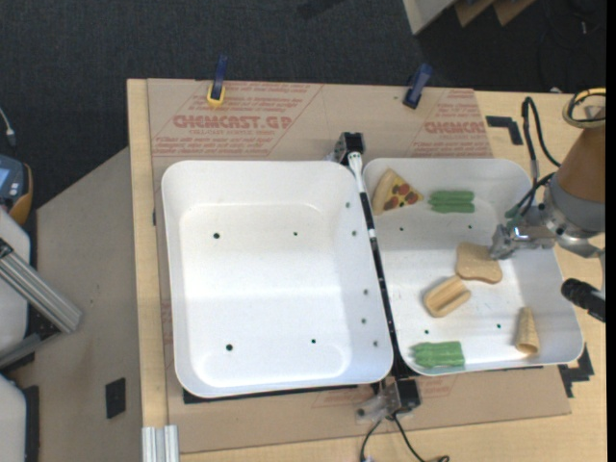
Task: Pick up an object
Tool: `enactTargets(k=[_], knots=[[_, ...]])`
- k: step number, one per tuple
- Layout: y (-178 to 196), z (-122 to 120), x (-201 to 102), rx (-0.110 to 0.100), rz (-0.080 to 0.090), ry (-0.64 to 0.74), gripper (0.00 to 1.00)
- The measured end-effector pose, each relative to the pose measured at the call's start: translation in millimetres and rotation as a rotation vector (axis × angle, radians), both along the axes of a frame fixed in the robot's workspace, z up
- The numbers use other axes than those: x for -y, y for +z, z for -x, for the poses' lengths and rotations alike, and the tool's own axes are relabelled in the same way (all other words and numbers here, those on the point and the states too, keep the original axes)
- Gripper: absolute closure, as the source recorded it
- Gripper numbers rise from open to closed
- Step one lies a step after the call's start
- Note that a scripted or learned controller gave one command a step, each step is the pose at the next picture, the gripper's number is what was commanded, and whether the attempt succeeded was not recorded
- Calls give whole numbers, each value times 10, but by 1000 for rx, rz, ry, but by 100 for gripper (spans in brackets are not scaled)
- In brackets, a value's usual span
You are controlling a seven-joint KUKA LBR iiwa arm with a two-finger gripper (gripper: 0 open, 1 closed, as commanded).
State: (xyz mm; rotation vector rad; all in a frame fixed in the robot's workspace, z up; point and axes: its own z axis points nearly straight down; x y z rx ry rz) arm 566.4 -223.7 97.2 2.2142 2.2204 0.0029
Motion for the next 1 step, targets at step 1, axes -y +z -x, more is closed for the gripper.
enactTargets(k=[1], knots=[[-61, 528, 19, 13, 4, -6, 0]])
